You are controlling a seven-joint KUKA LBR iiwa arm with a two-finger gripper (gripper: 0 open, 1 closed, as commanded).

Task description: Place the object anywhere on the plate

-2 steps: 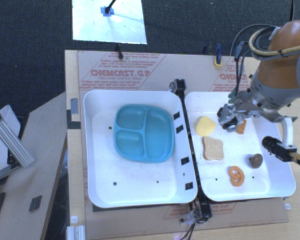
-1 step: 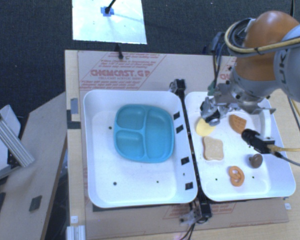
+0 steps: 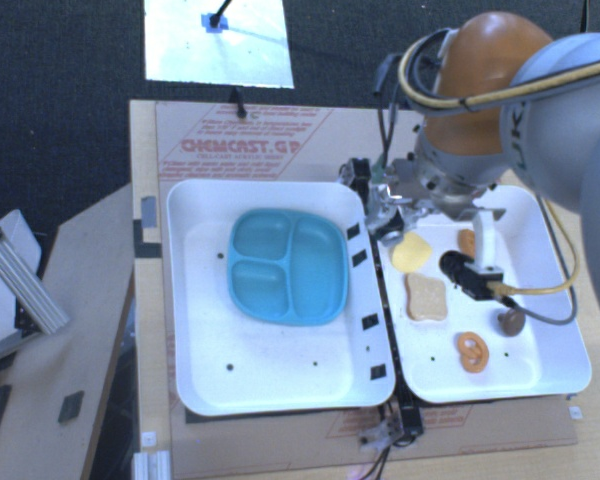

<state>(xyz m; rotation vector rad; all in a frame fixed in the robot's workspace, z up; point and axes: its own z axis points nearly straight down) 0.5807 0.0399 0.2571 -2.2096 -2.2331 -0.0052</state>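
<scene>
Trouble is likeliest to begin with the grey KUKA arm with its orange band (image 3: 540, 88), which hangs over the far edge of the right shallow white bin (image 3: 550, 368) and hides part of it. Its two-finger gripper (image 3: 392, 211) sits at that bin's far left corner, close to the wall shared with the left shallow white bin (image 3: 180, 298); whether it is open or closed on anything I cannot tell. A careless sweep there could knock the shared wall or push food into the corner. The blue three-compartment plastic plate (image 3: 285, 266) lies bare in the middle of the left bin, so nothing has been delivered yet. A release made too soon would drop the piece onto the bin floor beside the plate. The square tan toast slice (image 3: 426, 297) lies along the right bin's left edge, just beside the pale yellow rounded piece (image 3: 412, 253), probably the object meant, being nearest the gripper. A grab there might catch both. The orange pretzel (image 3: 471, 351), dark brown lump (image 3: 511, 320) and small orange piece (image 3: 466, 241) lie well apart, at little risk.
</scene>
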